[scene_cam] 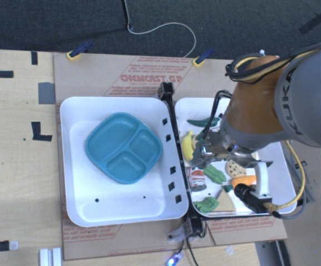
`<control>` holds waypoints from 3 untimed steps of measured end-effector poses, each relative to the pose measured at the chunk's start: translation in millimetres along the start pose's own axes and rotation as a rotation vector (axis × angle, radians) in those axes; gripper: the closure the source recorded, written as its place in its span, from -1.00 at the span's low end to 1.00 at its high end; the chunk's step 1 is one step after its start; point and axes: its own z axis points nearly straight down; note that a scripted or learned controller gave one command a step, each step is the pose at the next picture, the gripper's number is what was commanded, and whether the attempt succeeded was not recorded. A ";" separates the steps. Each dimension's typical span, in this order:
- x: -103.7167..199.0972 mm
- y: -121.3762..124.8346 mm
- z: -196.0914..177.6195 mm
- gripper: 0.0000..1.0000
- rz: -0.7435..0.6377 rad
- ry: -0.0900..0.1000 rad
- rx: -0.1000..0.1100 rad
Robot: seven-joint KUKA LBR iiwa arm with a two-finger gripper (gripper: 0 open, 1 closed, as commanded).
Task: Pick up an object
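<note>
The arm reaches in from the right over the right bin [200, 103]. Its gripper [203, 153] hangs low over the bin's left part, just right of a yellow banana [188, 146]. Beneath and around it lie small toy foods: a green leafy piece [214, 175], a small red-and-white can [197, 178], a tan cookie [233, 168], an orange piece [244, 180] and another green piece [207, 205]. A dark green item [199, 121] lies toward the bin's back. The arm's body covers the right half of this bin.
The left bin [71, 148] holds a blue divided plate [125, 147], tilted like a diamond. A black divider [173, 143] runs between the bins. Cardboard lies under both bins, with a white cable [166, 26] behind them.
</note>
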 end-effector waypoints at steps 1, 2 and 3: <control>-1.4 1.9 -46.2 1.00 0.005 -0.003 -0.008; -22.6 87.1 55.1 1.00 0.007 -0.005 0.000; 27.1 41.7 -93.4 1.00 -0.001 0.000 -0.015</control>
